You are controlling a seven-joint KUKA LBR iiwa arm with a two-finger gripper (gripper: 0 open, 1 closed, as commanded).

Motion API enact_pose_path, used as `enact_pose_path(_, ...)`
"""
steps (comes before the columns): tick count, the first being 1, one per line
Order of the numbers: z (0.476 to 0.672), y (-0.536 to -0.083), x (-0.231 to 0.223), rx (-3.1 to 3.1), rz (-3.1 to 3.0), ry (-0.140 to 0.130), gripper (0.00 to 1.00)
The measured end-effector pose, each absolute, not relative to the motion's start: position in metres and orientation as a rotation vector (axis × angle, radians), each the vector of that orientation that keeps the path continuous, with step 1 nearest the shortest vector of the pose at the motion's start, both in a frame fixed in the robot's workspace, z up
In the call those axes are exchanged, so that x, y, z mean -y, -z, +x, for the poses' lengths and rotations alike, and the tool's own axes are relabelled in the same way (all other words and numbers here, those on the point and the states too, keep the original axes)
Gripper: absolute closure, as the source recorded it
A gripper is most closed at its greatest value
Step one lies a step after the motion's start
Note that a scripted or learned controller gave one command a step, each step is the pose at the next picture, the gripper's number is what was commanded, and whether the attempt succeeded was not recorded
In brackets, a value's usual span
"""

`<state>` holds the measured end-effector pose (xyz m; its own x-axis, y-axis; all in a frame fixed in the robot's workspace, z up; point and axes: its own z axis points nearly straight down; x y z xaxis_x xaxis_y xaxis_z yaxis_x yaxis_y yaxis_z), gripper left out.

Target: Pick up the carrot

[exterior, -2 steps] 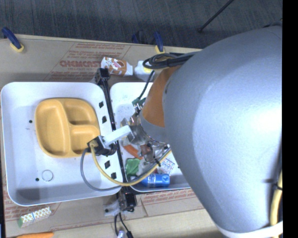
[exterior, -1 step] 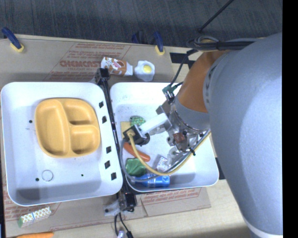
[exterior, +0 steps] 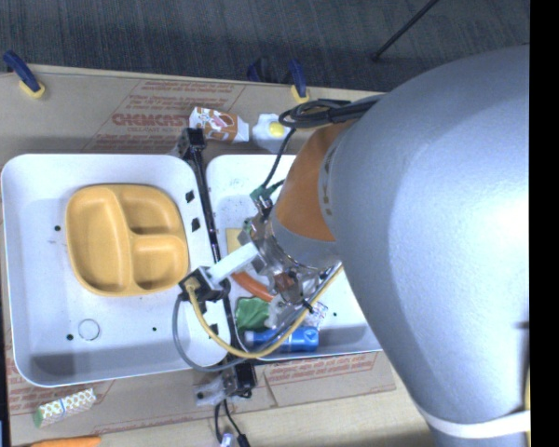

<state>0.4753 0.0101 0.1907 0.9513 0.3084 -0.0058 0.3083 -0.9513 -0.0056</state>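
The carrot [exterior: 252, 285] lies in the right bin [exterior: 231, 182], toward its near left part; only a short orange stretch of it shows beneath the arm's wrist. My gripper [exterior: 272, 285] hangs low over that spot, right beside or on top of the carrot, and the wrist hardware with its yellow cable blocks the view of its tip. The big grey arm with the orange band [exterior: 307, 194] covers most of the right bin.
A green item [exterior: 252, 314] and a blue item [exterior: 296, 341] lie just in front of the carrot. The left bin [exterior: 28, 277] holds a yellow divided plate [exterior: 126, 238]. A black divider rod [exterior: 202, 203] runs between the bins. Small packets [exterior: 214, 123] sit behind them.
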Motion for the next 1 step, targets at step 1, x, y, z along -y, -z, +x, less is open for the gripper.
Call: enact_pose_path(1, 0.5209, -0.1912, 0.0056, 0.378, -3.115, -0.007, 0.0)
